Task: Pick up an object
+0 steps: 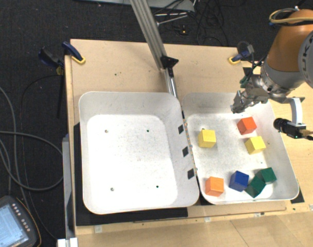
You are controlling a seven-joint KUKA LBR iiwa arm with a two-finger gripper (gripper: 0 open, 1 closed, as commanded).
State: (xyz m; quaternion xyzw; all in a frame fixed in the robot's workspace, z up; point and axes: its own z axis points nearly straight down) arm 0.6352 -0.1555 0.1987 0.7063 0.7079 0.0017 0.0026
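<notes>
Your gripper (239, 105) hangs over the far part of the right bin (218, 109), near its back wall; can't tell whether it's spread or closed, the view's too dark and small there. Nothing visible gripped. Nearest to it, just toward you and a bit right, the red-orange cube (246, 125) sits apart from the tool, turned diagonal to the bin walls. It's a cube, so no long axis to call. Below that, the yellow cube (255, 144), also rotated. Left of those, a second yellow block (207, 138) sits roughly square to the bin. Along the near edge: orange cube (214, 186), blue cube (239, 180), then two green cubes (261, 181) touching each other, the blue just beside them. Your arm (293, 45) comes in from the right. The left bin (89, 138) sits alongside, touching the right one.
</notes>
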